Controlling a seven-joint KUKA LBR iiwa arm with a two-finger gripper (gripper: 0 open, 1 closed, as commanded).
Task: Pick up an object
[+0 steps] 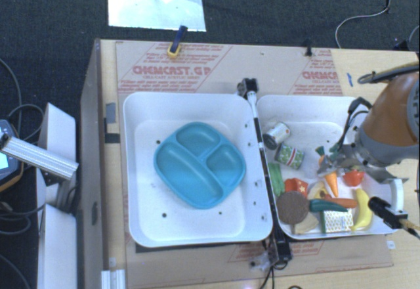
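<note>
Gripper low at right of frame, among toy food in right bin; finger spread and contact unreadable.

text: "chemcast gp" in red, repeated | on: brown board under the bins

Even bright overhead light, soft shadows, slight glare on white bins, mild blur.

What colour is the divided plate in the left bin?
Light blue divided plastic plate, seen in the camera view.
</note>
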